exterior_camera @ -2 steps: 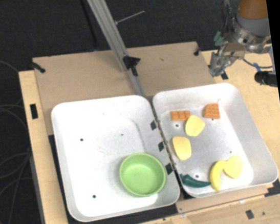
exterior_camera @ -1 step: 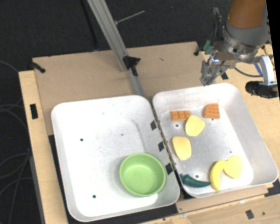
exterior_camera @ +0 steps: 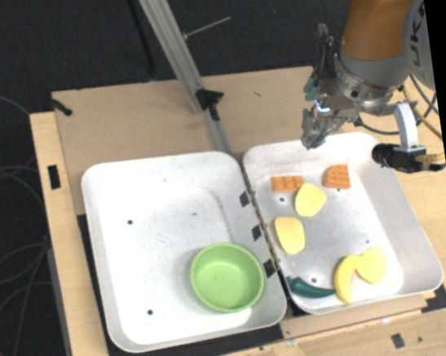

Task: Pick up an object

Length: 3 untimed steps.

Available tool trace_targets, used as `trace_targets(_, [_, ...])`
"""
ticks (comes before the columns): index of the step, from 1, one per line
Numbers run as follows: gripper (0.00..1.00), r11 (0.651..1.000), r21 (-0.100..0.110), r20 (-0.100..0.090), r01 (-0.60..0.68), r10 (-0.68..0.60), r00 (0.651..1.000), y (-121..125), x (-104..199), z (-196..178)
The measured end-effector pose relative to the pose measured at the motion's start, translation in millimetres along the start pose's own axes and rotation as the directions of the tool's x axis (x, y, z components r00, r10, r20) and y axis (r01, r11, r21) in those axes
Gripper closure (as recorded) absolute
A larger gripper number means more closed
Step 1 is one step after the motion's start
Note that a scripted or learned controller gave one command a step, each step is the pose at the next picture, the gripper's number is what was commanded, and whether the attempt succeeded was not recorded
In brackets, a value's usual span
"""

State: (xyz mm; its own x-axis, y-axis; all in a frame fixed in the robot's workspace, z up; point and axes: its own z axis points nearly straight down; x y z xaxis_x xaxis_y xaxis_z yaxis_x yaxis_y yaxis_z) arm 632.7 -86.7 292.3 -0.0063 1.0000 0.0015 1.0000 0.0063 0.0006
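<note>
Camera view: my gripper (exterior_camera: 316,137) hangs over the right bin's (exterior_camera: 401,214) far edge; whether it's holding anything I cannot tell; descending here risks hitting the rim.

Grey arm (exterior_camera: 374,78) with a broad orange band, dark cables, small dark metal tool (exterior_camera: 314,137).

Even overhead light, bright white bins (exterior_camera: 165,173), soft shadows, slight blur.

Reaches in from three o'clock, orange band uppermost, grey wrist angled down toward seven o'clock; gripper (exterior_camera: 314,137) hangs low and dark, nothing visible in it.
</note>
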Motion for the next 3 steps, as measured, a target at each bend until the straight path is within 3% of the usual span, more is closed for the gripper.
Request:
trace_targets(1, [1.00, 1.000, 0.002, 0.001, 0.000, 0.000, 1.000, -34, 48, 10])
trace_targets(3, [1.00, 1.000, 0.002, 0.001, -0.001, 0.001, 1.000, -70, 126, 39])
